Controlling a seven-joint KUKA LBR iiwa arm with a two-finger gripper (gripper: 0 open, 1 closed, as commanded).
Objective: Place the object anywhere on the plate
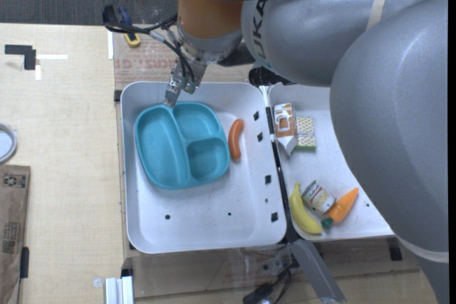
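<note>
A blue divided plate (182,146) lies in the left white bin (206,231), toward its upper left. An orange sausage-shaped object (236,138) rests on the bin floor just right of the plate, close to its rim; I cannot tell whether they touch. My gripper (172,96) hangs from the grey wrist over the plate's far rim, near the bin's back wall. Nothing shows beneath its tip. The sausage lies well to the gripper's right and a little nearer the camera.
The right bin (356,231) holds a small carton (285,126), a dotted packet (306,133), a banana (303,213), a small can (318,196) and a carrot (343,204). The big grey arm covers the upper right. A wooden bench top (57,117) lies left.
</note>
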